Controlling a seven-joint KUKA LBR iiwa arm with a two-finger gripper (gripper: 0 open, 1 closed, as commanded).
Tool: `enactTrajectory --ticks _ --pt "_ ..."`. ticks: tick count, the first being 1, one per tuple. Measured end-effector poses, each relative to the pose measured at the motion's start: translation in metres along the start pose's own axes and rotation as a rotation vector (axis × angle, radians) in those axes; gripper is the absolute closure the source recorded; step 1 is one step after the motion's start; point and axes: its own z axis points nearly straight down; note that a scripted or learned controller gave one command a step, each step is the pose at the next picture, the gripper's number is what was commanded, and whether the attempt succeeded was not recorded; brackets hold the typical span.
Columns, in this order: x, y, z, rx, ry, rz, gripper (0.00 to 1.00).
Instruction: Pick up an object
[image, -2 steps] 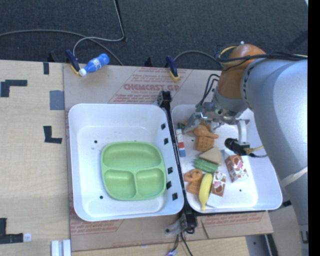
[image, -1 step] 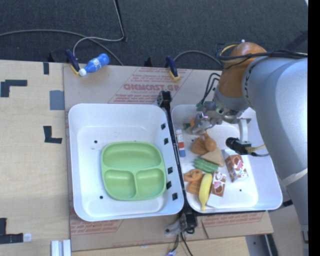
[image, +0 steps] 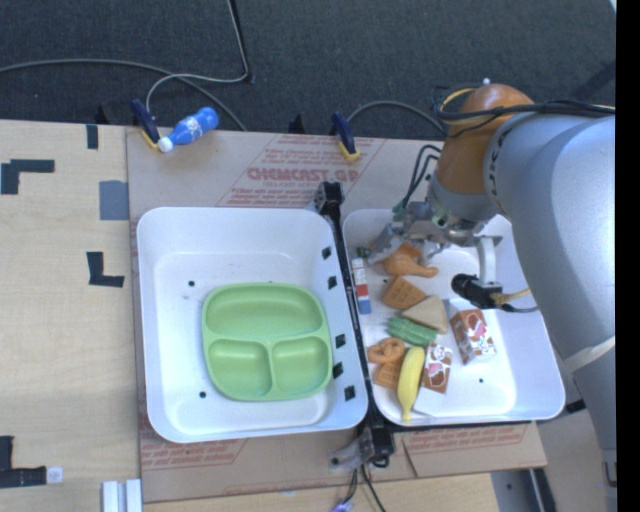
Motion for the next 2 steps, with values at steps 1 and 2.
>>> enactTrajectory --ticks 1,2 --pt "0.0007 -0.0011 -0.0090 0.006 0.001 -0.001 1.00" --pt "0.0009 -0.0008 -0.0092 0.005 0.001 -0.001 0.00"
